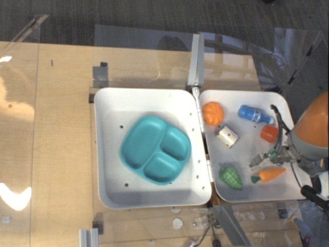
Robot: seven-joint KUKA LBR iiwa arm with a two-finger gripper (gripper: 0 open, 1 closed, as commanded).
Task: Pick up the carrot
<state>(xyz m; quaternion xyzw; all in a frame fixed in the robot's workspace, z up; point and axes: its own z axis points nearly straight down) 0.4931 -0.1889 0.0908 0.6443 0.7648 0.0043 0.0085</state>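
step: reach for carrot [271,174] at right bin's [247,195] front edge | end effector [267,158] just above it, grip state I cannot tell | I'd straddle the body crosswise

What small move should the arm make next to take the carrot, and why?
Probably a short move down and slightly toward the near edge, to bring the tool over the carrot. The carrot lies flat in the right bin, just below the tool, with nothing gripped yet. The green toy sits apart to the left, so it should not hinder.
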